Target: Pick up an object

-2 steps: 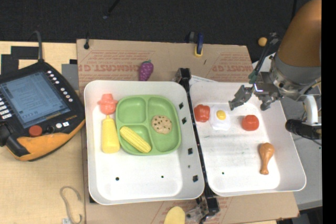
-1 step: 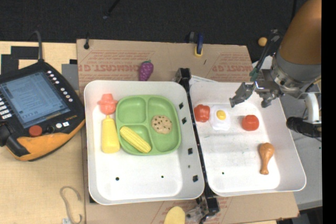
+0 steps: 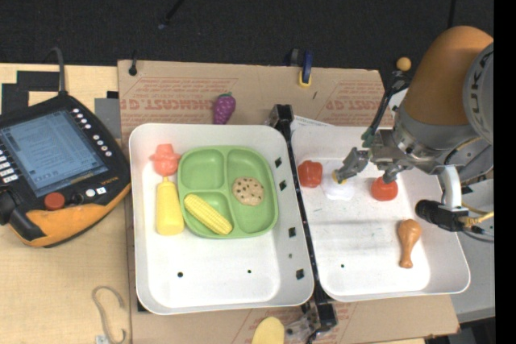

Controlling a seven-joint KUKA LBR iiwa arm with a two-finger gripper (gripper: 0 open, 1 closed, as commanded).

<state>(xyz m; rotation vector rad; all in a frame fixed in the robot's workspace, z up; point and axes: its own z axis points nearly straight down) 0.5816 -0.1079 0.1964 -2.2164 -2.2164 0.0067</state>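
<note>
A yellow toy (image 3: 269, 329) lies at the bottom edge of the view, on the cardboard below the two bins and well down-left of the gripper (image 3: 355, 167). The arm (image 3: 439, 105) comes in from the right and bends down over the right bin (image 3: 379, 270), its orange band uppermost and its grey wrist slanting down to the left, so the gripper hangs low over that bin's upper part. Whether the gripper is spread or pressed together cannot be told from this angle, and nothing can be seen held in it. A small white piece (image 3: 339, 190) lies just under the gripper's tip. A red pepper (image 3: 310, 172) lies just to the gripper's left, and a red tomato (image 3: 384, 189) just to its right, under the wrist. A drumstick (image 3: 409, 241) lies lower right of the gripper, well apart. Far to the gripper's left, the left bin (image 3: 210, 278) holds a green tray (image 3: 267, 217) with a cookie (image 3: 248, 190) and a corn cob (image 3: 208, 214) in it, and a yellow bottle (image 3: 168, 207) beside the tray. A purple grape bunch (image 3: 224, 107) lies up-left of the gripper, on the cardboard.
</note>
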